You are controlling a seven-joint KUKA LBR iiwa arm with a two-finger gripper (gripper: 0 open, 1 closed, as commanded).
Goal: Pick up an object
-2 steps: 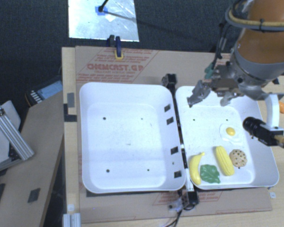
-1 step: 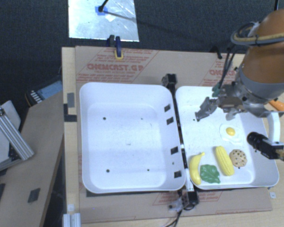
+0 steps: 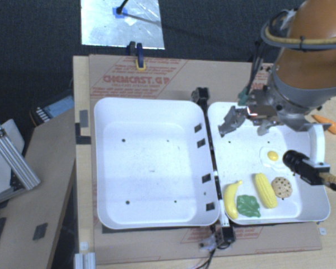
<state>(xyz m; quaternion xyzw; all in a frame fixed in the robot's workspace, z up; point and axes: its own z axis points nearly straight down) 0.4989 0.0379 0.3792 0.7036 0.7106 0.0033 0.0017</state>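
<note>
Several toys, a banana and corn among them, lay at the right bin's near edge; my gripper hovered apart with nothing in it, jaw state unclear, and I risked closing on air.

In the right bin, the corn cob lies near the front wall. Left of the corn cob lie the banana and leaf; right, the cookie; behind, the egg.
</note>
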